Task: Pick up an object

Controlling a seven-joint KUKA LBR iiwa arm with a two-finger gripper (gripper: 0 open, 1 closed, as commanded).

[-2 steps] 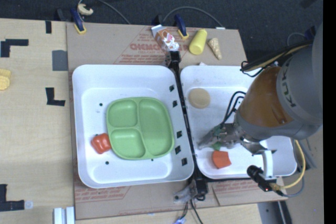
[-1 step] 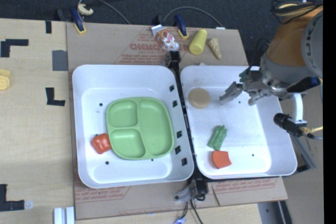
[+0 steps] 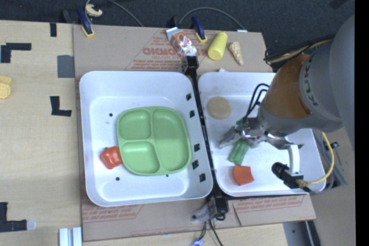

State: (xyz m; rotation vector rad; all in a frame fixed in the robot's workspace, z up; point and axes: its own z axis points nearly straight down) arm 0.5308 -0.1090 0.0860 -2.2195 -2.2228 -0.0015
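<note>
In the right bin [image 3: 300, 196], my gripper [image 3: 240, 138] is low and open, reaching in from the right. A green stick-like object [image 3: 237, 153] lies slanted just below it, its upper end at the fingertips; one grey finger [image 3: 226, 136] splays to the left of it. Whether the fingers touch the green piece is unclear. An orange-red block [image 3: 243, 175] sits near the bin's front, just below the green piece. A tan round disc [image 3: 219, 107] rests at the bin's back left, apart from the gripper.
The left bin [image 3: 92, 89] holds a green divided plate [image 3: 154, 140] and a red-orange piece [image 3: 110, 156] at its left edge. Behind the bins lie a yellow bottle [image 3: 217, 46], a tan cone [image 3: 236, 53] and a small packet [image 3: 181, 42]. The arm's bulk covers the right bin's right side.
</note>
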